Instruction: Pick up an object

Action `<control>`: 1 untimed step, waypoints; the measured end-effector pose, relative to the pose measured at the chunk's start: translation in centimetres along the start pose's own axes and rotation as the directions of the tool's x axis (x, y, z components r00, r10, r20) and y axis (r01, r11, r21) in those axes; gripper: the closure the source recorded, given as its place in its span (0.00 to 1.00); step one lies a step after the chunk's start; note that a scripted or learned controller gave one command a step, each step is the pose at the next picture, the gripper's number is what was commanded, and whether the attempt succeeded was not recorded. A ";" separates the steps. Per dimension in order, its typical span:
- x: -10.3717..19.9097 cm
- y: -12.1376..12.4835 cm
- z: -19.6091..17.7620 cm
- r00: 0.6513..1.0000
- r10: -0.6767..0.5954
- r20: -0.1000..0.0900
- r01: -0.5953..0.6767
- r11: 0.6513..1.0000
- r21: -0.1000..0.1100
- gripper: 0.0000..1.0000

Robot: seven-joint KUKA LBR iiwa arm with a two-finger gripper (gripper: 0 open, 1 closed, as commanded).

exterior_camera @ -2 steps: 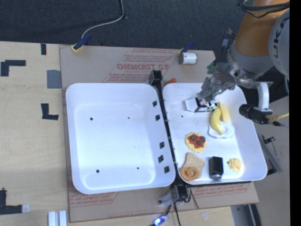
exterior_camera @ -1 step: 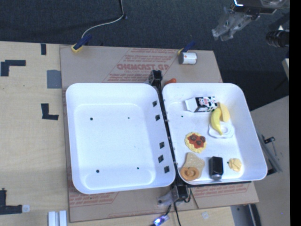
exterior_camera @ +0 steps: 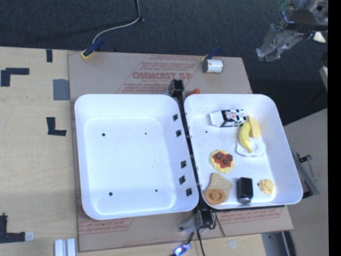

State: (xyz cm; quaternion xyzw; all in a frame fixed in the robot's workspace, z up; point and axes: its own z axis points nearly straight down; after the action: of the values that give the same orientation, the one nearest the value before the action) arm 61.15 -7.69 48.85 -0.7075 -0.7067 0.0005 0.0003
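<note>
Banana (exterior_camera: 245, 135) at 1 o'clock in right bin (exterior_camera: 282, 143): prob. light, stiff, smooth plastic; grab across mid-curve. Gripper (exterior_camera: 273, 46) up at 2 o'clock, off table; open/shut: can't tell.

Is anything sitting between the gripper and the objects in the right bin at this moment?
Nothing visible does. The gripper hangs above the dark floor beyond the bench's far right corner, well clear of the right bin. The banana, milk carton, pizza slice and black block lie uncovered, open from above.
</note>
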 end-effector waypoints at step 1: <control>-3.8 -2.5 0.5 1.000 0.002 0.000 -0.002 1.000 0.001 1.00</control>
State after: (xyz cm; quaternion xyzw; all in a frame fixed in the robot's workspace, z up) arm 58.62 -11.44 48.30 -0.7080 -0.7062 0.0009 0.0004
